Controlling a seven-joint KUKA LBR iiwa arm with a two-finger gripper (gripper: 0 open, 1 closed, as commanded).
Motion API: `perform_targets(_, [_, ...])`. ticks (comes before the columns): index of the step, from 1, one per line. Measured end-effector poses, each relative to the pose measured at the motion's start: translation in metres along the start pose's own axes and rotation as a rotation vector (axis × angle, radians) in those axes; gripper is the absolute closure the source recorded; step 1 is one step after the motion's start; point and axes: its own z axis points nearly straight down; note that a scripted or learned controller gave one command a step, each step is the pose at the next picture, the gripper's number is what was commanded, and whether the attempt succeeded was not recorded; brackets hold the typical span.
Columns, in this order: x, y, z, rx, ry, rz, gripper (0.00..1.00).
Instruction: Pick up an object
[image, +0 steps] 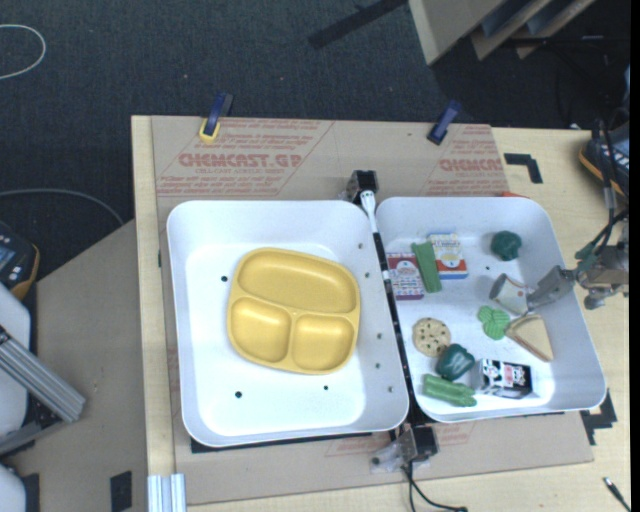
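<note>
Toys were spread in the right bin (560, 225). The gripper (548, 290) was seen low at that bin's right side. A grey cup (508, 294) lay just left of it, apart. Whether the gripper was gripping or loose could not be told.

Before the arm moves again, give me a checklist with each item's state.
1. Two-finger gripper over the right white bin: ok.
2. Object seen between its fingers: not ok, none visible.
3. Finger opening: cannot tell.
4. Nearby pickable items, the tan wedge-shaped piece and small grey block, lying unstacked: ok.
5. Yellow three-compartment plate sits in the left white bin, away from the gripper: ok.
</note>
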Motion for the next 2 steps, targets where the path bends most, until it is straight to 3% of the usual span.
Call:
perform_targets(1, [0.000,0.003,-0.005,-0.011,-0.003,-0.003,0.00])
perform_targets(2, [0.007,0.002,0.039,-0.004,0.000,-0.004,0.00])
